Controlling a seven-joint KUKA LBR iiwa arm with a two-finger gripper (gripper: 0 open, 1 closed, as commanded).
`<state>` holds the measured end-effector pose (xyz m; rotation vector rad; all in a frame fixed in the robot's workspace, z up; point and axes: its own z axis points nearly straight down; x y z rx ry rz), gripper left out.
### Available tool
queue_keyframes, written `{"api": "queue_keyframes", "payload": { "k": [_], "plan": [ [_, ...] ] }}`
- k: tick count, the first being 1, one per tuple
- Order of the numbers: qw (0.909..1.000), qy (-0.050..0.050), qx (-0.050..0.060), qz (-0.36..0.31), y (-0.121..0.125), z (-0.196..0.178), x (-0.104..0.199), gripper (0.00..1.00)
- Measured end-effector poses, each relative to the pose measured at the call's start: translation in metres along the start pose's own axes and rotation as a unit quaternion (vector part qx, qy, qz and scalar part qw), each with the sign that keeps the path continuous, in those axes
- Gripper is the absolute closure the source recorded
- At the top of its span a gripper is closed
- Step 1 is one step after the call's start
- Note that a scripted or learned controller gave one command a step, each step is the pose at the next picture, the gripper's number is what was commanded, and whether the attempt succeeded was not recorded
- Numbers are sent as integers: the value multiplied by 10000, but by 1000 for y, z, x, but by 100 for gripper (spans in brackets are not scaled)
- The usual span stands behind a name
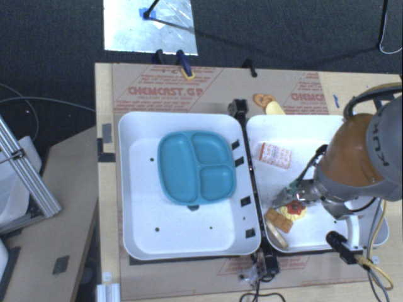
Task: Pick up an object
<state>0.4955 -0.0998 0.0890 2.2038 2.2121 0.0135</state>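
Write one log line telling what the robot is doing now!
phase: reaching | hand: low in right bin, over toy food | grip: unclear | blue tray: left bin, untouched

The worktop (208, 83) is covered with brown printed cardboard and stands on dark carpet (50, 36). Beyond its far edge lies a shiny silver sheet (126, 17), and a blue and yellow clamp (184, 65) grips that edge. A metal frame (25, 175) stands at the left beside a beige surface (63, 231), and black cables (19, 102) trail across the carpet
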Motion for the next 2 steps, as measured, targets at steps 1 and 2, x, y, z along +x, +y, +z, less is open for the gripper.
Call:
{"api": "queue_keyframes", "payload": {
  "k": [1, 2],
  "plan": [
    [10000, 0, -12, 11, 2, -11, -2, 100],
    [10000, 42, 30, -40, 57, -100, 52, 100]
  ]
}}
